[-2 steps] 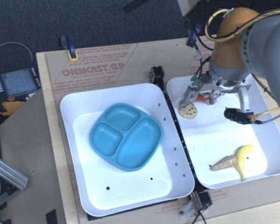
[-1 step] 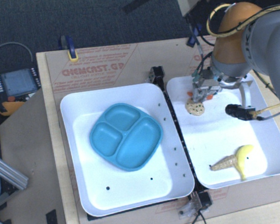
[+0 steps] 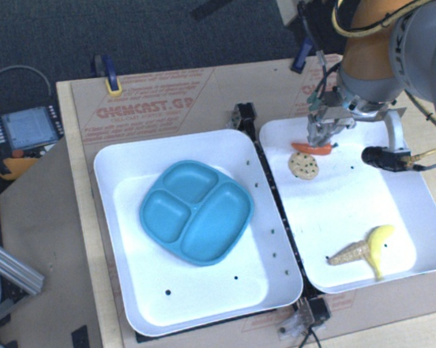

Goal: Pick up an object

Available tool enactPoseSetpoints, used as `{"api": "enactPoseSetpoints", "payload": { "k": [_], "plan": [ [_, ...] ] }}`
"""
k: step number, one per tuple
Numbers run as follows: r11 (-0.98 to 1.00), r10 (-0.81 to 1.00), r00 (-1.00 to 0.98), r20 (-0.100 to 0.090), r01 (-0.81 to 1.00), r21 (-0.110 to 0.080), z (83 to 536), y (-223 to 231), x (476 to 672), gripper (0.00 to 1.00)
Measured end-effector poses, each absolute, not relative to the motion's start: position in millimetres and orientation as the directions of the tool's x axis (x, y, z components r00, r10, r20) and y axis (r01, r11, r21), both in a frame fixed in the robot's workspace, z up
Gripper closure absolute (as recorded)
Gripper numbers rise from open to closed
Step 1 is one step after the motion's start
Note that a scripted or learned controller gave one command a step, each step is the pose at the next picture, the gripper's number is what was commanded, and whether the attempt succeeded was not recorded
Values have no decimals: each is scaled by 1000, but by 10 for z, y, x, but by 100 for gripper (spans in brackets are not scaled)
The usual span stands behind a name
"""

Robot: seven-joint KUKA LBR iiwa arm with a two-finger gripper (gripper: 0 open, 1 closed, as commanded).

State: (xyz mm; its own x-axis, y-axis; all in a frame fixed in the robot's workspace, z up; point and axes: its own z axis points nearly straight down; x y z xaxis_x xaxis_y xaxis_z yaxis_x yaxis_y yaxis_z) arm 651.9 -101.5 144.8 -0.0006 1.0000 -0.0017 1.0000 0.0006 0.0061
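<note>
My gripper (image 3: 321, 140) reaches down into the far part of the right bin (image 3: 414, 207), directly over a small orange-red piece (image 3: 313, 149) that lies flat on the bin floor. Its fingertips meet that piece. Just in front of it lies a round speckled cookie (image 3: 304, 166). A yellow banana (image 3: 381, 247) and a tan cone-shaped piece (image 3: 349, 253) lie together near the right bin's front edge.
The left bin (image 3: 137, 283) holds a blue divided plate (image 3: 197, 211). A black part of the arm (image 3: 383, 158) juts over the right bin's right side. Cardboard (image 3: 144, 99) lies behind the bins.
</note>
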Motion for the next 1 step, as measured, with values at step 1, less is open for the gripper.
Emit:
{"api": "enactPoseSetpoints", "payload": {
  "k": [1],
  "plan": [
    [1,1000,-1,-2,1000,8,2089,-1005,6570,100]
  ]
}}
